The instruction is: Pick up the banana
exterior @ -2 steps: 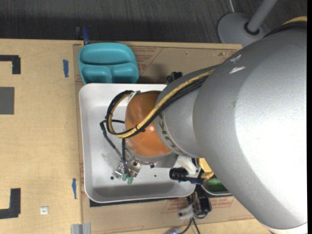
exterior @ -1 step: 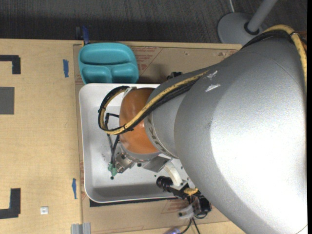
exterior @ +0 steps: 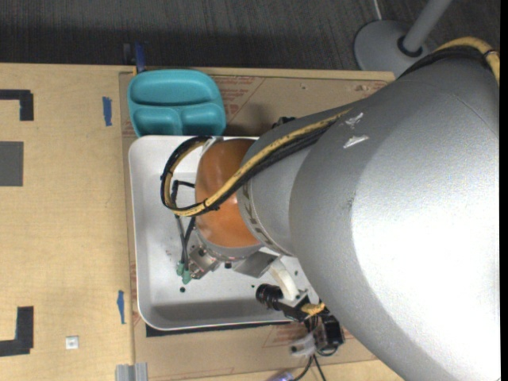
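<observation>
Along the far edge runs a dark carpeted floor (exterior: 238, 14); nearer to us lies the tan cardboard-covered surface (exterior: 71, 213), which bears black tape marks (exterior: 16, 105) at its left and short strips of blue tape (exterior: 108, 111) closer to the bin; a small pale square (exterior: 71, 341) sits near the lower left corner.

Moving right, a teal moulded tray (exterior: 176, 101) rests at the far end of the white bin (exterior: 151, 236), touching or overlapping its rim; the bin's left wall and near corner are bare, with a few dark specks on the floor of it.

Over the bin hangs the arm's orange band (exterior: 222, 197), with a loop of yellow and black cable (exterior: 178, 189) curling off its left side; below the band a small metal part with a green tip, which we take for the end effector (exterior: 190, 267), points down at the bin floor; whether it is released or clenched we cannot tell, for the wrist covers it from above.

The grey arm (exterior: 397, 213) takes up the right half and hides most of the bin's middle and right; we cannot tell where the banana lies; the second bin is likewise covered.

At the far right a grey round base with a slanted pole (exterior: 389, 42) stands on the floor, cut off by the frame.
</observation>
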`<state>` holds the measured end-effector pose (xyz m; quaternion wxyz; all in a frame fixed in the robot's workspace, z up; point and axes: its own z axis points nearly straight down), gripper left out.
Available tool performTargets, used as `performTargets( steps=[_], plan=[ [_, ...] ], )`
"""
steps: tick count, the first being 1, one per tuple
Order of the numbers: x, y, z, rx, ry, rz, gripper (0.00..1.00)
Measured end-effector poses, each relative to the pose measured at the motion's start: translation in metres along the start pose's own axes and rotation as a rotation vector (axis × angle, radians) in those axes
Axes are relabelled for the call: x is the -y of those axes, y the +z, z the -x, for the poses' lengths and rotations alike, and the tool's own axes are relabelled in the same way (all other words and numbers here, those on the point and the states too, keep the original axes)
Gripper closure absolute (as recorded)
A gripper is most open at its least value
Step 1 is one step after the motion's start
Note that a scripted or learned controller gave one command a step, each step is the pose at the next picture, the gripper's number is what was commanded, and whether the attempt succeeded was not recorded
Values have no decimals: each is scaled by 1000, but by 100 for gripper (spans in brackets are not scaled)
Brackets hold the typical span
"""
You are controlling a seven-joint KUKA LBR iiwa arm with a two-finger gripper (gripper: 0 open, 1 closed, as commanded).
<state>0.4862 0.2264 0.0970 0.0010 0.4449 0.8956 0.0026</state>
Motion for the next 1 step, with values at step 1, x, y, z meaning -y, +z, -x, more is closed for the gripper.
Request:
performTargets(
  steps=[1],
  plan=[
    [-1, -10, 0, 1, -1, 2, 100]
  ],
)
